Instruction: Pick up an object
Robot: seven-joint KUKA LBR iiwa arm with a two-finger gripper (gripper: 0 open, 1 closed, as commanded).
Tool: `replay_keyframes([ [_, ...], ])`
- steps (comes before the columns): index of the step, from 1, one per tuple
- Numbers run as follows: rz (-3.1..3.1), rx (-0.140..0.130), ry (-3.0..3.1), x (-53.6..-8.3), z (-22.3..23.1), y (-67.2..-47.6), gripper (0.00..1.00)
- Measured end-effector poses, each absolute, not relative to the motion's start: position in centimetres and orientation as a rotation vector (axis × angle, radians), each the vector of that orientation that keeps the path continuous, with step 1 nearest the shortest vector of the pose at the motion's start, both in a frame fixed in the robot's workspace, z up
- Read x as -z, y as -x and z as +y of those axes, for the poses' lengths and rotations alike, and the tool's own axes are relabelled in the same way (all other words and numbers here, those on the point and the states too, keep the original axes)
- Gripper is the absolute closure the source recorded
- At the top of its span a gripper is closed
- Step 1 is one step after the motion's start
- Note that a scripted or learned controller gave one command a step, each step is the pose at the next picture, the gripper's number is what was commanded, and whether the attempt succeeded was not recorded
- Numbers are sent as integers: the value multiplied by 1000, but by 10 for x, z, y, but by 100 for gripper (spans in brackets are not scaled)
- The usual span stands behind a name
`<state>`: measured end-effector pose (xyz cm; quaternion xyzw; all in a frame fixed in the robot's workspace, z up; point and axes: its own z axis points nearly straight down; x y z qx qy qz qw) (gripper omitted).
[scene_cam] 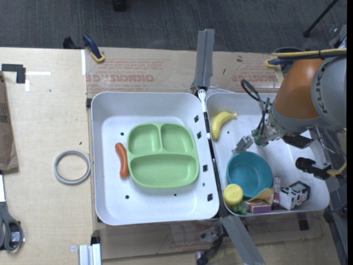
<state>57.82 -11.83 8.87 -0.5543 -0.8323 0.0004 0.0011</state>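
**Visitor:** Where are you hanging right now?

**Arm:** I am reaching in from the right of the frame, with my orange band point(298, 90) sitting at the upper right. My claw point(251, 139) is hovering over the right bin point(287, 159), just above the upper rim of the blue bowl point(250, 173).

**Visitor:** Is the claw pinching anything?

**Arm:** I cannot tell. It is showing as a small grey blur at this slant, and I am not seeing any object between its tips.

**Visitor:** What is lying around it?

**Arm:** The banana point(219, 122) is lying to the upper left of my claw, near the bin's left wall and apart from the claw. The blue bowl is sitting just below it. Along the bin's lower edge, a yellow ball point(233, 193) is touching the bowl's lower left side, and a small clutter is crowding beside it: something green point(239, 207), a red-topped box point(258, 206), and a white box with black marks point(293, 195) farther right.

**Visitor:** And the other bin?

**Arm:** The left bin point(107, 164) is holding a green divided plate point(163, 154) in its middle, with an orange carrot-like piece point(122, 159) lying just beside the plate's left edge.

**Visitor:** Anything lying outside the bins?

**Arm:** A grey ring point(72, 166) is resting on the bench point(44, 120) at the left of the frame, well apart from both bins.
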Motion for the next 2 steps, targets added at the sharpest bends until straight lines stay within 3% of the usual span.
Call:
replay_keyframes([
  [1,-2369,-3,2060,-128,-118,-563,0],
  [2,-2489,-2,1913,-89,-99,-557,0],
])
